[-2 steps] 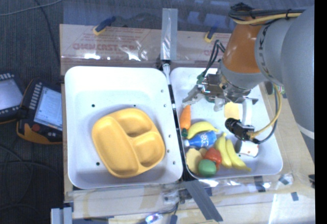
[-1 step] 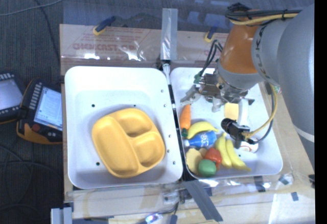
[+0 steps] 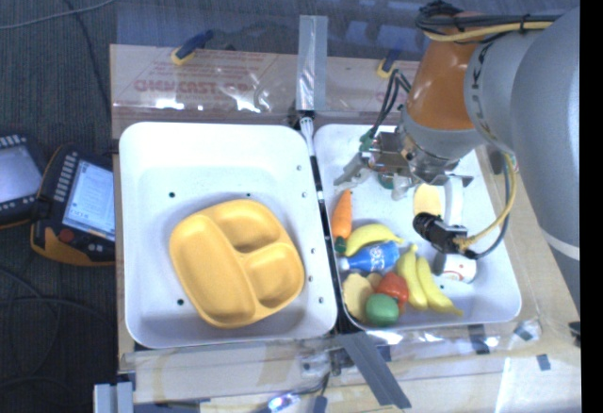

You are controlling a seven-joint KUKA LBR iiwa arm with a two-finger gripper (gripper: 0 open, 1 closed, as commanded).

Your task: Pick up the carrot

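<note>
Orange and tapered, the carrot [image 3: 343, 210] lies in the right bin [image 3: 490, 303], hard against its left wall, tip pointing down toward the pile — a spot awkward for fingers, since the wall leaves room on one side only. The gripper [image 3: 386, 168] hovers just up and right of it, apart from it; I cannot tell how its claw stands. Below the carrot, smooth plastic toys crowd together: bananas [image 3: 422, 277], a blue bottle [image 3: 370, 257], a tomato [image 3: 393, 288], a green lime [image 3: 382, 308]. In the left bin [image 3: 151, 156] sits a glossy yellow plate [image 3: 236, 259] — divided, rounded.
</note>
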